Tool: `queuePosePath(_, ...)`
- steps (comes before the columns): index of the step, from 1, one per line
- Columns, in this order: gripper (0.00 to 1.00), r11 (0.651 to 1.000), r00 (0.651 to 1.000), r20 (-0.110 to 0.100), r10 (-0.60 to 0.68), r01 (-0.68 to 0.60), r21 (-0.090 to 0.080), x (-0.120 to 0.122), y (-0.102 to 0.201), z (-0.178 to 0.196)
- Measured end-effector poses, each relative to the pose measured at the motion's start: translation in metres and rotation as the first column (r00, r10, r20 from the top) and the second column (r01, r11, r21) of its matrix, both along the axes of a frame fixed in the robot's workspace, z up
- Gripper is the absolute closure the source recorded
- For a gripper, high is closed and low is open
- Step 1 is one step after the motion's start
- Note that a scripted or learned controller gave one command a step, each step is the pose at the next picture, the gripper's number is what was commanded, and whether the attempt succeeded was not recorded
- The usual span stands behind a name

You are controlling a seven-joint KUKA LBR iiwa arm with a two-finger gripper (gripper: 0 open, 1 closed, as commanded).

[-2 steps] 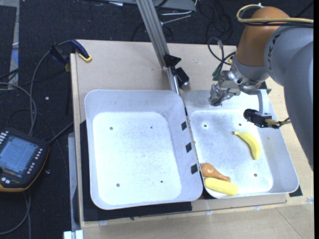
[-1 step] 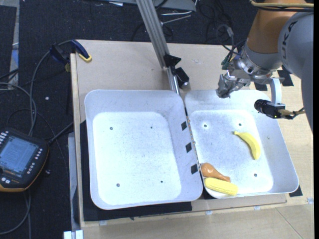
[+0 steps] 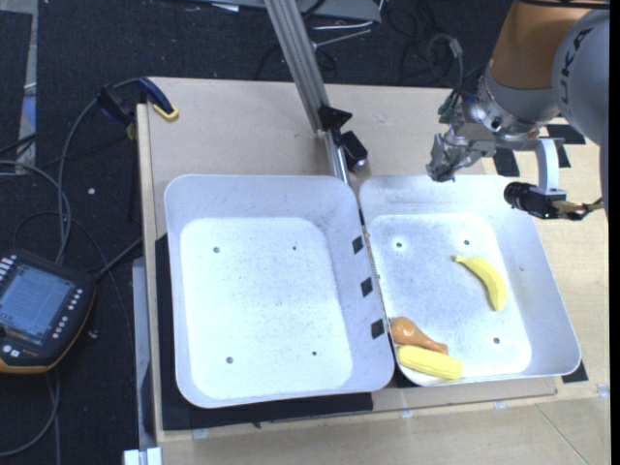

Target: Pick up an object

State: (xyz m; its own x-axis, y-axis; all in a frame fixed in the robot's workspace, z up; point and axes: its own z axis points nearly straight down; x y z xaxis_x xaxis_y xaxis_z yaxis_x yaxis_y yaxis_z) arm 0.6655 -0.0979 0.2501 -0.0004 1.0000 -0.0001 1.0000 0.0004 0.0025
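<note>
Claw (image 3: 444, 170) up by the right bin's (image 3: 542, 260) back edge (open or shut, cannot tell). Banana (image 3: 484, 277) well below it. Best: go straight over, then down slowly.

I count two white bins (image 3: 262, 201) on my desk (image 3: 242, 134). Lower right of the frame: one banana (image 3: 485, 278), one corn cob (image 3: 430, 362), one orange-brown piece (image 3: 415, 334).
</note>
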Motion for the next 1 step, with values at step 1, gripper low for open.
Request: queuePosePath(1, 1.0, 1.0, 1.0, -0.002, 0.003, -0.003, 0.001, -0.0235, 0.0485, -0.0009)
